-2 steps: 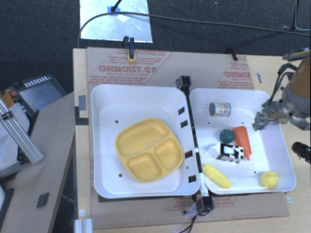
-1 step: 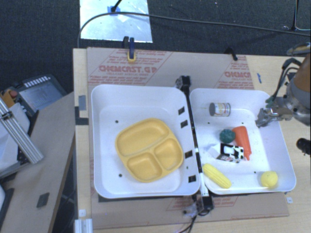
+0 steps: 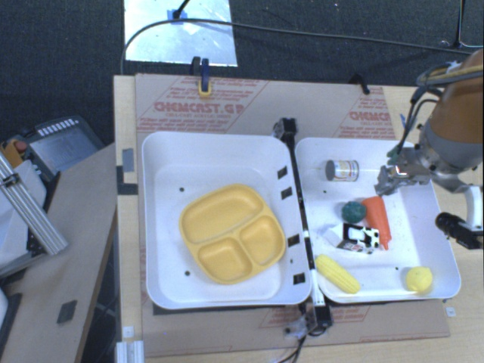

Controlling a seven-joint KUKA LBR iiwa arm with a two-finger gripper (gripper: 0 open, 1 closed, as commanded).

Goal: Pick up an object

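Objects for picking are gathered in the right bin (image 3: 446, 233): an orange carrot (image 3: 377, 219) is laid lengthwise near the middle, with a dark green ball (image 3: 353, 211) just beside it on the left and a black-and-white item (image 3: 358, 239) touching its near end. A yellow corn cob (image 3: 337, 273) is placed along the near edge toward the near left corner, a lemon (image 3: 419, 279) is set in the near right corner, and a small jar (image 3: 342, 170) is laid on its side toward the far edge. The gripper (image 3: 392, 177) is positioned above the far end of the carrot, at the far right of this bin; nothing can be seen clamped in it, and whether it is parted cannot be told. A yellow divided plate (image 3: 231, 233) is held in the left bin (image 3: 162, 203).
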